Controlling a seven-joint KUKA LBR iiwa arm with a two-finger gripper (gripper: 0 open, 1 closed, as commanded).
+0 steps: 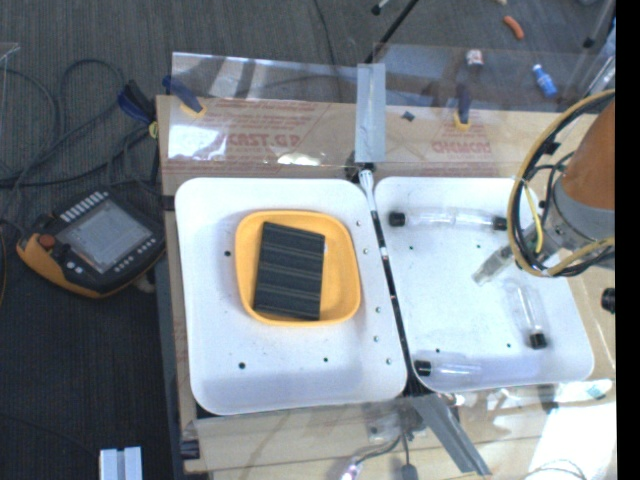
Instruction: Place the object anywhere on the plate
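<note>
Far left, on the dark floor: an orange-edged handheld control pendant with a grey screen (95, 243). In the left shallow white bin (215, 368), a square yellow plate (343, 268), and flat on its middle a dark ribbed rectangular block (290, 269), long side running up and down. Right shallow white bin (455, 308) just beside, sharing the middle edge. At far right, the grey arm with orange band (600, 183), cables looped around it, over that bin's right rim; gripper state: cannot tell.
</note>
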